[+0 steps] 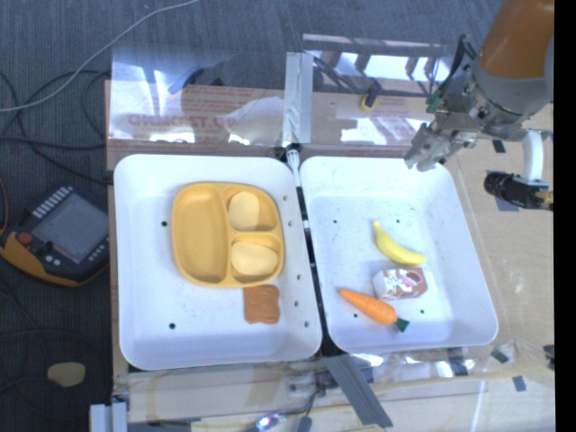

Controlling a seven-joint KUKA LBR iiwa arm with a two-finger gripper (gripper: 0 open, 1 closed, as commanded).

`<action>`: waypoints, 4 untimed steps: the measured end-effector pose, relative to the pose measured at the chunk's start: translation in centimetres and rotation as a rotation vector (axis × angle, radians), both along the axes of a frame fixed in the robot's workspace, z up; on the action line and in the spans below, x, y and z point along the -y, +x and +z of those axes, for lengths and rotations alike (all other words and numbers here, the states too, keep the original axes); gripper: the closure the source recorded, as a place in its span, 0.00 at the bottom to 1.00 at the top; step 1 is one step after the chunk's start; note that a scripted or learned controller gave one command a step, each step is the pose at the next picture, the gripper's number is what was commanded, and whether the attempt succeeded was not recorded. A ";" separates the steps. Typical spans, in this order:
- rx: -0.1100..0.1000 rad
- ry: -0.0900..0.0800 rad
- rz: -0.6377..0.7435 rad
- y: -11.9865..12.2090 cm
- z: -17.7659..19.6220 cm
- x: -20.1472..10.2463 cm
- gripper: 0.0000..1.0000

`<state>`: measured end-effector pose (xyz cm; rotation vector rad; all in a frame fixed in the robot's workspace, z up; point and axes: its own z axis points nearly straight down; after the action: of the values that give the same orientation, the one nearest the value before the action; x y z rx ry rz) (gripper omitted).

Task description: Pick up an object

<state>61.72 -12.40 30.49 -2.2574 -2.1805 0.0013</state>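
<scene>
The right bin (450, 232) holds a yellow banana (397, 247), a red and white packet (401, 283) and an orange carrot (371, 306) with a green tip, all in its near half. My gripper (426, 154) hangs over the far right corner of that bin, well above and behind the banana. Nothing shows between its fingers. The arm with its orange band (522, 16) rises toward the upper right.
The left bin (144, 268) holds a yellow divided tray (200, 234) with two pale round pieces, and a brown biscuit (262, 305) in front of it. Clear plastic panels stand behind both bins. A handheld controller (56, 234) lies on the floor at left.
</scene>
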 end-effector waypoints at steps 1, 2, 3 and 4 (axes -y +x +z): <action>0.000 0.000 0.000 0.0 0.0 0.0 0.00; -0.001 -0.002 -0.005 -1.5 -15.2 5.0 0.00; 0.012 -0.005 0.185 -3.7 -21.6 4.0 0.00; 0.007 -0.001 0.134 -2.8 -21.4 0.4 0.00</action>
<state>58.90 -12.75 9.08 -2.1103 -2.3315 -0.0054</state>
